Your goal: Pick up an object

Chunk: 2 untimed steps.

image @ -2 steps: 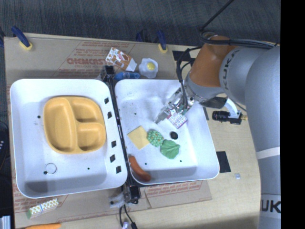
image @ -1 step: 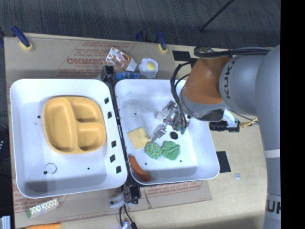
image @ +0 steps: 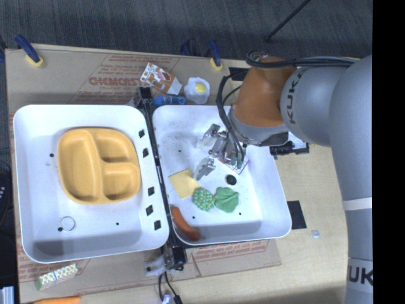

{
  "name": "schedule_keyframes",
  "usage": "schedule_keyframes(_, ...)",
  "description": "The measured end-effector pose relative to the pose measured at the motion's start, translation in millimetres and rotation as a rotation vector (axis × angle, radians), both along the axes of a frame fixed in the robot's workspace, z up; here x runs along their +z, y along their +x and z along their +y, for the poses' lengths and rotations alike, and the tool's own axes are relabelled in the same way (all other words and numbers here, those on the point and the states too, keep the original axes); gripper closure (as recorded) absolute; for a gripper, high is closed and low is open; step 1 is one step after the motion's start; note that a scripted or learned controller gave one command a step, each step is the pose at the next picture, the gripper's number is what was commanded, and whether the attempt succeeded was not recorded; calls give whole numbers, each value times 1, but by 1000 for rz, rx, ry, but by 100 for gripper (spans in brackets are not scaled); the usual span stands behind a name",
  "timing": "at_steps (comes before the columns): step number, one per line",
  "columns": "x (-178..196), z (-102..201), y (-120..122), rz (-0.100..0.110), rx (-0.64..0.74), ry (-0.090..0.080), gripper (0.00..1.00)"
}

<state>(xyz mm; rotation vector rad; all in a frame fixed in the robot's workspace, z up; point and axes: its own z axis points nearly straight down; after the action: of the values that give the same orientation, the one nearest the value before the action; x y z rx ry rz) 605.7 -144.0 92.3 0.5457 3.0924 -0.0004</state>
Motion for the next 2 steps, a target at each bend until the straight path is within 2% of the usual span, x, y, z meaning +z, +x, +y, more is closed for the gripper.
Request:
schedule_keyframes(1, 0, 12, 16, 0, 375, -1, 0)
schedule_keyframes(2, 0, 20, 20, -2, 550, -1, 0)
